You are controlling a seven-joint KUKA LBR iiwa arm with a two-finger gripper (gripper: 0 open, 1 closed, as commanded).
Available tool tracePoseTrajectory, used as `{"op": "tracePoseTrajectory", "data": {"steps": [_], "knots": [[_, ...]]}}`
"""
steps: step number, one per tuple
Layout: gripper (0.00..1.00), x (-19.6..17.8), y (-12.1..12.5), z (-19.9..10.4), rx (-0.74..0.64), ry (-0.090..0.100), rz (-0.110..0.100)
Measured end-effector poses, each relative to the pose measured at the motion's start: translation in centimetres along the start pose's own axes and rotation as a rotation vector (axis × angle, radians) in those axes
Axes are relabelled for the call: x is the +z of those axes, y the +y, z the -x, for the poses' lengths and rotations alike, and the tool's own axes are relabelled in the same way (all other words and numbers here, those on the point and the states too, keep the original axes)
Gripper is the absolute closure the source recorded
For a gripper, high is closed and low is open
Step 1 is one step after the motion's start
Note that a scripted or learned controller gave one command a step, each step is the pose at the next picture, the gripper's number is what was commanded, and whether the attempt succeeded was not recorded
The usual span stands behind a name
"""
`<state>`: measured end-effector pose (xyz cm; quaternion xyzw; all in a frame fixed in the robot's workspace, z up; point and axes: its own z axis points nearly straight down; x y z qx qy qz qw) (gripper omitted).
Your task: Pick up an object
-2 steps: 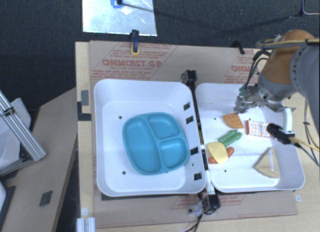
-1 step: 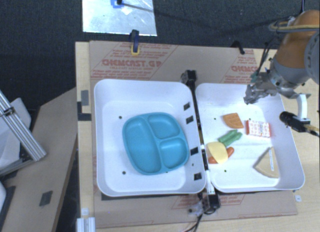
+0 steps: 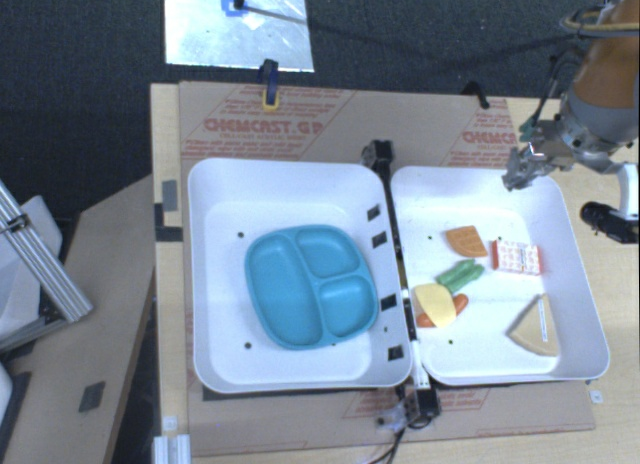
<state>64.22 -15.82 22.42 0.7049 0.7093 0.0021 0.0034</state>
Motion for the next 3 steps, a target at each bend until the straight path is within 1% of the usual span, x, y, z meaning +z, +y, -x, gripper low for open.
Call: {"op": "tracePoseTrajectory", "data": {"steps": [1, 2, 3], "knots": [[1.00, -3.2, 0.2, 0.0, 0.000, 0.001, -0.002], [1.00, -3.5, -0.3, -5.8, -0.003, 0.003, -0.005], [1.00, -4.0, -1.8, -10.6, -0.003, 0.003, -0.006]]}}
